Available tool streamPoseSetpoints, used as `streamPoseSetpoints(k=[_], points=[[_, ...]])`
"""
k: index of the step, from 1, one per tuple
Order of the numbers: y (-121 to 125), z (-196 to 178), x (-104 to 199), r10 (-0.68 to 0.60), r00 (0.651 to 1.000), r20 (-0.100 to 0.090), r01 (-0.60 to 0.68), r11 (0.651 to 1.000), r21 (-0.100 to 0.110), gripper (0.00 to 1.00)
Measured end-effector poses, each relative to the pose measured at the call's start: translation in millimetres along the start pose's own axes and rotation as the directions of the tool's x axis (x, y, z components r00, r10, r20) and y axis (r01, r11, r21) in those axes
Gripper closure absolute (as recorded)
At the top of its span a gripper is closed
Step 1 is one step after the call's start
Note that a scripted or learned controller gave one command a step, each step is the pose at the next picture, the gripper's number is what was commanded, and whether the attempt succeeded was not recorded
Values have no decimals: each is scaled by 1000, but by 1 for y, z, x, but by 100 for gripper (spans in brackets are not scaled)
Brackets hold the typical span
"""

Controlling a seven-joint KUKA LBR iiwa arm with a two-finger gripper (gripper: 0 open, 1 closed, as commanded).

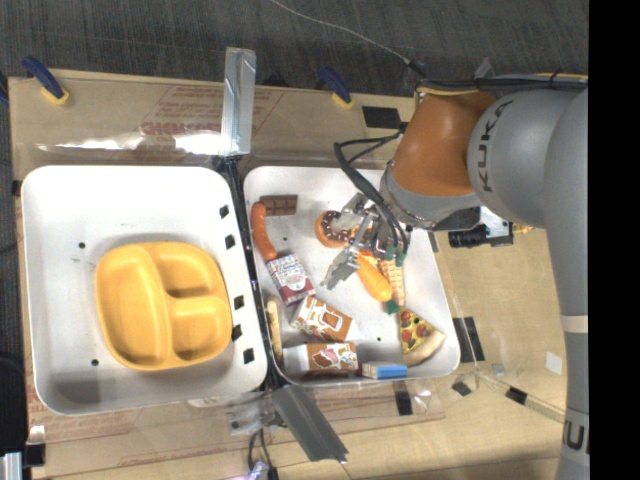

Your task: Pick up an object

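Observation:
My gripper hangs over the middle of the right bin, its two metal fingers spread open with nothing between them. One fingertip points down-left toward a maroon carton. The other lies by a chocolate-frosted donut. An orange toy food piece lies just right of the gripper, partly under the wrist. A red sausage and a brown chocolate bar lie at the bin's left side.
The left bin holds a yellow divided plate. In the right bin's front part lie two brown snack boxes, a pizza slice, a blue-tipped item and a pale stick. The grey arm covers the bin's back right.

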State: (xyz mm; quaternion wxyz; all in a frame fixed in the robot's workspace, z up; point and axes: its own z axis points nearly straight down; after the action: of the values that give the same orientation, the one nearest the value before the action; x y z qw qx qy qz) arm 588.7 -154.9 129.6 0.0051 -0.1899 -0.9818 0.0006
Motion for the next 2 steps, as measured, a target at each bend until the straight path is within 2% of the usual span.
streamPoseSetpoints(k=[1, 2], points=[[-16, 36, -2, 113, 993, 13, -113, 994, -5, 0], [-10, 37, 45, 264, 964, 12, -264, 964, -8, 0]])
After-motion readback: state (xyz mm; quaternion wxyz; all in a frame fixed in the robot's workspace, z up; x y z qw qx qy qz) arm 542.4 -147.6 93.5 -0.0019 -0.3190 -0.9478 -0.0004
